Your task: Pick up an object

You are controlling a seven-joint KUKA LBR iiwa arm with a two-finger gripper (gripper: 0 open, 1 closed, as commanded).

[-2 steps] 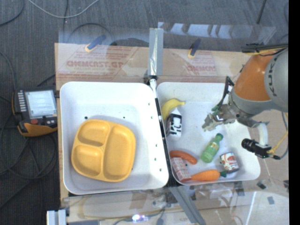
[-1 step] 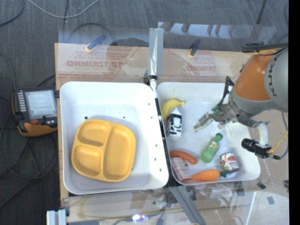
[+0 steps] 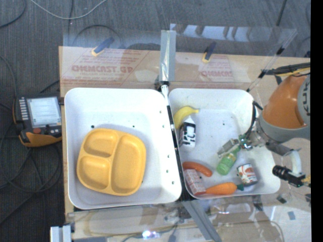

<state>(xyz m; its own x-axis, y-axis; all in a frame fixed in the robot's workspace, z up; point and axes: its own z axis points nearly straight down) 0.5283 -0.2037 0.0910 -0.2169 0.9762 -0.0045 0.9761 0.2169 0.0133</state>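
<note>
My gripper [image 3: 231, 146] reaches into the right bin [image 3: 217, 102] from the right, under the orange-banded wrist [image 3: 283, 105]. It hangs just above the cap end of a small green bottle [image 3: 226, 164], which lies tilted on the bin floor. A red and white can [image 3: 247, 174] lies to the bottle's right. Along the front wall lies a carrot [image 3: 220, 188], with a red sausage [image 3: 197, 169] and a red packet [image 3: 194, 181] to its left. A banana [image 3: 183, 116] and a black and white carton [image 3: 188, 134] sit by the bin's left wall.
The left bin [image 3: 81, 105] holds a yellow compartment plate [image 3: 111, 161]. A divider rail [image 3: 170, 130] runs between the bins. A handheld pendant [image 3: 37, 116] lies on the floor to the left. The arm's body covers the right bin's right edge.
</note>
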